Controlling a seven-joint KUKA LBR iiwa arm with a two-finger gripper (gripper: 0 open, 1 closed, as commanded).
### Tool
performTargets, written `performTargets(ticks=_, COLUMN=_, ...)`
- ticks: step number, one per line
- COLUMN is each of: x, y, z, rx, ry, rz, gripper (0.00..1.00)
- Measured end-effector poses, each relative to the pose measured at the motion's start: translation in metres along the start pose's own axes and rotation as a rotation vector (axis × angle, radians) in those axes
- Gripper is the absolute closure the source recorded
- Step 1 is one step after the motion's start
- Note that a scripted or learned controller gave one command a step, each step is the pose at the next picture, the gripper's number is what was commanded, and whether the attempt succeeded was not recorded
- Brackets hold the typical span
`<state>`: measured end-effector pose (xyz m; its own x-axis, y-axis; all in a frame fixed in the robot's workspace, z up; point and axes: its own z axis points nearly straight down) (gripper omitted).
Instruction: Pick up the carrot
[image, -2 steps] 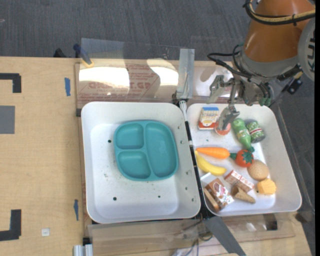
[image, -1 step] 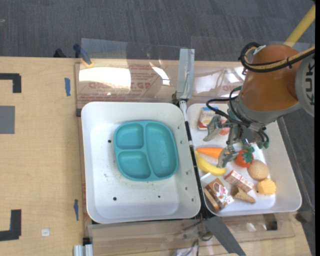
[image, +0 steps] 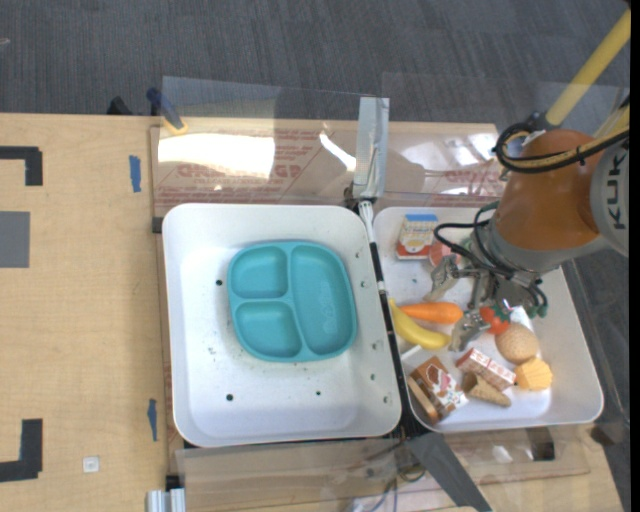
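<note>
Gripper (image: 478, 305), seen from above over the right-hand bin (image: 578, 340): two metal fingers hang below the orange wrist band, and whether they are parted or closed cannot be told from this angle; nothing is visibly held between them. The carrot (image: 433, 313) lies just to the camera-left of the fingertips, close beside or perhaps touching them; contact cannot be settled here. Its long axis runs roughly left to right across the view, thick end toward the fingers. A banana (image: 418, 329) lies directly against the carrot's near side, partly beneath it. Further out in the same bin: a small carton (image: 417, 238) toward the far wall, a round bread roll (image: 517, 344), a wrapped snack bar (image: 438, 385) and assorted toy foods near the front. The left-hand bin (image: 190, 330) holds a teal divided plate (image: 292, 299). Judged from this layout, the grasp requires a short shift toward the carrot's middle, fingers straddling its narrow width, clear of the banana
</note>
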<state>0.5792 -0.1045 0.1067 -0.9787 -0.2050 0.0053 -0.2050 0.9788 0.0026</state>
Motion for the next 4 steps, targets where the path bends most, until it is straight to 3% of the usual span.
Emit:
performTargets(ticks=1, x=-0.001, y=0.007, z=0.016, rx=0.008, ry=-0.014, rz=-0.329, gripper=0.00)
performTargets(ticks=2, x=0.059, y=-0.015, z=0.017, rx=0.011, ry=-0.014, rz=-0.800, gripper=0.00)
performTargets(ticks=3, x=0.084, y=0.010, z=0.012, rx=0.043, ry=-0.040, rz=-0.724, gripper=0.00)
performTargets(ticks=4, x=0.080, y=0.010, z=0.000, rx=0.049, ry=-0.049, rz=-0.723, gripper=1.00)
